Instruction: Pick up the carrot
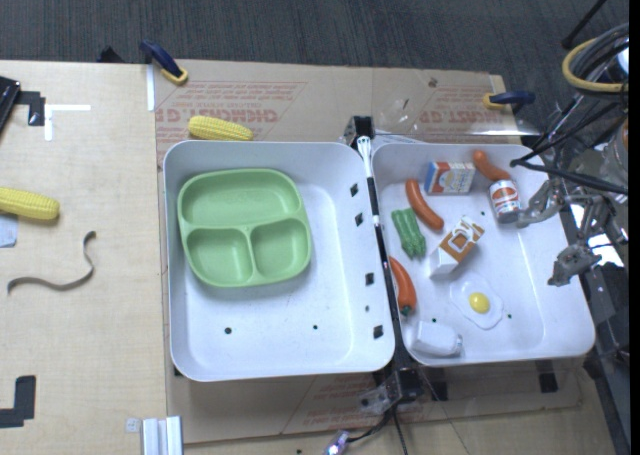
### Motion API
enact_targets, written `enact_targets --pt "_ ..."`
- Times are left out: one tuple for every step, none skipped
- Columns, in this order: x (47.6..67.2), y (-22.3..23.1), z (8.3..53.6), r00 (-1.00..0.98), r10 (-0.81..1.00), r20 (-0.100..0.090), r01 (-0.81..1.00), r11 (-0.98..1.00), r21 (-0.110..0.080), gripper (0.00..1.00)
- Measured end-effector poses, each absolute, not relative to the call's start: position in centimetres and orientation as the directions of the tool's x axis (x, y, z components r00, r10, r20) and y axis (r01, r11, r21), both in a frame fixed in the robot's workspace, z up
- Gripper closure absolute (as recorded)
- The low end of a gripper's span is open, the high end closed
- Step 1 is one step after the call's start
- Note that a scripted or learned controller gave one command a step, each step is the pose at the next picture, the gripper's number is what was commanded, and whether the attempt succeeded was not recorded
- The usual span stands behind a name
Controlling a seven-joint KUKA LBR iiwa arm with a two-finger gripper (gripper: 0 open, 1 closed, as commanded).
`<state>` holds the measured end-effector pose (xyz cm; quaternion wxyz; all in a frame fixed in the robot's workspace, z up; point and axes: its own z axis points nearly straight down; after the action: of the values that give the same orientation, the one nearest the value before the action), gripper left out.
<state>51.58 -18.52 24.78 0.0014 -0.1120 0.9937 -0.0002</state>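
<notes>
Honestly, the carrot (402, 283) is in an awkward spot: it lies in the right bin (560, 335), tight against the left wall, just below the green beans (408, 231) and left of the fried egg (480, 303). The tool (560, 233) sits at the bin's right edge, well apart from it, and I can't tell whether it's open or closed. I'd come straight down, lined up across the carrot's narrow width, keeping off the wall.
</notes>
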Motion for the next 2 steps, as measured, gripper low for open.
enact_targets --pt "48.8 -22.2 15.8 -0.941 -0.338 -0.003 -0.338 0.941 0.0 0.0" --pt "48.6 -19.6 9.2 -0.803 -0.596 -0.003 -0.596 0.803 0.0 0.0"
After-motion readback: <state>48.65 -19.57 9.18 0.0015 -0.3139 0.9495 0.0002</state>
